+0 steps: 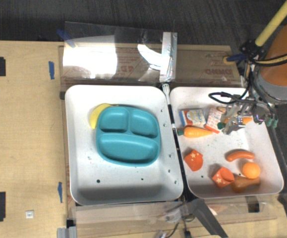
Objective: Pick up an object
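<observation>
Tan bench (24,148), 2 white bins (79,133), dark carpet (133,4) behind, gripper (231,125) closure unclear.

A: Where is there room in the right-hand shallow white bin (277,182)?

B: Mid-frame, a bare strip between the orange plastic carrot (197,131) above and the red-orange strawberry piece (194,159) below. The lower right is crowded by an orange ball (251,169) and a sausage (239,155).

A: And the left bin (79,148)?

B: The teal divided plastic tray (128,135) fills its middle; its lower part is bare.

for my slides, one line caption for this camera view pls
KUKA arm's gripper low over the right bin near a toy carrot; a teal divided plate fills the left bin.
</observation>
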`<state>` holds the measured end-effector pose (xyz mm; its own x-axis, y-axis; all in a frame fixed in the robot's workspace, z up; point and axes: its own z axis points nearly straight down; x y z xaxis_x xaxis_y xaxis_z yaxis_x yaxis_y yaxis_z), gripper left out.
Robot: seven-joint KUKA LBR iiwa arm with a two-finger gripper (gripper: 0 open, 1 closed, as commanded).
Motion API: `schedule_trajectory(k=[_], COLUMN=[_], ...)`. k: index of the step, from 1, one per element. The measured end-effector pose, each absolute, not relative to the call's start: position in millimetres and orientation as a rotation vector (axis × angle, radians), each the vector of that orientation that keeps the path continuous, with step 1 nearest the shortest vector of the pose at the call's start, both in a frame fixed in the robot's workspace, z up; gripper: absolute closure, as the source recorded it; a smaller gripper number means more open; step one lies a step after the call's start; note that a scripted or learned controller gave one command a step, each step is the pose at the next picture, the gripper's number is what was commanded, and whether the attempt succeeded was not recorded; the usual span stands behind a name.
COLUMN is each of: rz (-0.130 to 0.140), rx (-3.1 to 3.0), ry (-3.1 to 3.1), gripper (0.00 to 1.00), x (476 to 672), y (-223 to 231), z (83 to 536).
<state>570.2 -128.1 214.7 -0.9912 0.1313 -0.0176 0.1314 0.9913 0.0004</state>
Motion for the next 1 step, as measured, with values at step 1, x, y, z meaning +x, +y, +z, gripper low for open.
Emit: schedule_trajectory(k=[1], rz=[-0.004], rx=[0.195], ry=[3.119], gripper=[1.00], x=[603.1], y=[-98.8], z=[102.5])
